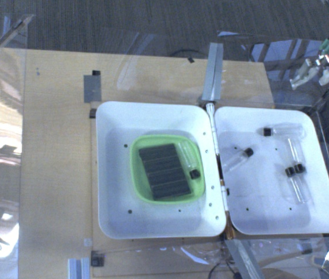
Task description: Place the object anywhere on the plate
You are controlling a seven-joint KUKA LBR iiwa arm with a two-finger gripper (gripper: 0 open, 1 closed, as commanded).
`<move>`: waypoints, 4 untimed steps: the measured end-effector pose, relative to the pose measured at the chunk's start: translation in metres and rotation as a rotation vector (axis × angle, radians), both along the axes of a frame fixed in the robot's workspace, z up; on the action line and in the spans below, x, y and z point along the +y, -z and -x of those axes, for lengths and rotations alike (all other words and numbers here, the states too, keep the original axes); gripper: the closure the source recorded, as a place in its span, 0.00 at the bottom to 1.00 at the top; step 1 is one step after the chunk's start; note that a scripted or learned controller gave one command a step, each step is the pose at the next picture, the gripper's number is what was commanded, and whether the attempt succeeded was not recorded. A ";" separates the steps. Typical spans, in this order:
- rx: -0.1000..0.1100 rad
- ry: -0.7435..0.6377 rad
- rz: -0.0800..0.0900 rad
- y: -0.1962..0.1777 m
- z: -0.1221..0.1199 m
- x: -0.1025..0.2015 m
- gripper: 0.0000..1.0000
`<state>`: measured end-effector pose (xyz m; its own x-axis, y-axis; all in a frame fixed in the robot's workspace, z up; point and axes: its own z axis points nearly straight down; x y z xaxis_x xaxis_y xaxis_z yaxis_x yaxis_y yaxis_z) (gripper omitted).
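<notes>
A green plate [135, 163] sits in the middle of the left white bin [113, 205]. On it lies a dark ribbed rectangular block [163, 171]. Beside the block, on the plate's right side, rests a clear vial with a black cap [190, 164]. In the right white bin [269, 217] lie several more clear vials with black caps: one near the back [282, 131], one at the left [239, 157], and two close together at the right [295, 170].
A grey metal bar [213, 74] stands on the wooden bench behind the seam between the bins. A small grey bracket [92, 87] sits behind the left bin. Pale equipment and cables [321, 60] hang at the top right, beyond the bench.
</notes>
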<state>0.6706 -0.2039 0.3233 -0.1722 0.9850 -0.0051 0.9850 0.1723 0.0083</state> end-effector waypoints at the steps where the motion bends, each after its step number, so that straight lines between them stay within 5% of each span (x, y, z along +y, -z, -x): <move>1: -0.003 -0.032 0.002 -0.016 0.000 0.000 0.00; 2: -0.002 -0.086 0.002 -0.026 0.000 0.000 0.00; 3: 0.002 -0.089 0.000 0.033 0.000 0.000 0.00; 4: -0.004 -0.036 0.001 -0.030 0.000 -0.001 0.00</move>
